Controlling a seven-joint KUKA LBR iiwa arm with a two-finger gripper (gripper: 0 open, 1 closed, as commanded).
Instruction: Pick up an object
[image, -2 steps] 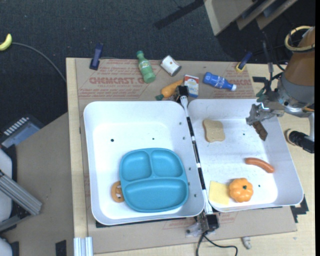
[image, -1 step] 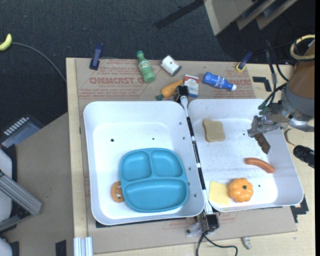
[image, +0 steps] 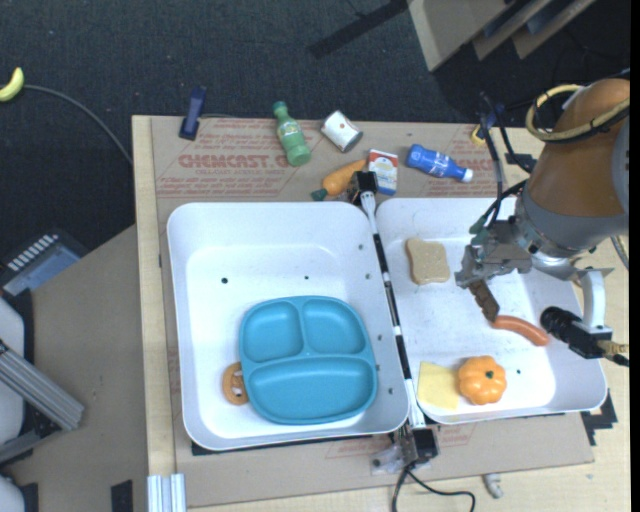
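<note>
From above, the bench (image: 150, 300) carries two white bins side by side. The left bin (image: 200, 260) holds a blue divided plate (image: 305, 358) toward its 6 o'clock side, with a small pretzel (image: 234, 384) touching the plate's rim at 9 o'clock.

The right bin (image: 575, 385) holds a slice of bread (image: 429, 262) at about 10 o'clock, a sausage (image: 520, 329) near the middle toward 3 o'clock, and at 6 o'clock a small orange pumpkin (image: 481, 380) touching a yellow cheese wedge (image: 436, 386) on its 9 o'clock side.

The arm (image: 580, 170) comes in from 3 o'clock, and the gripper (image: 484, 285) is down in the right bin, just beside the bread on its 3 o'clock side and near the sausage's upper end. A dark brownish piece hangs at its tip; whether the fingers are apart or together cannot be told, and nothing can be seen held between them.

Beyond the bins at 12 o'clock lie a green bottle (image: 292, 134), a white can (image: 341, 131), a small carton (image: 382, 170), a carrot (image: 341, 180), a blue bottle (image: 438, 163) and a dark blue marker (image: 192, 113).
</note>
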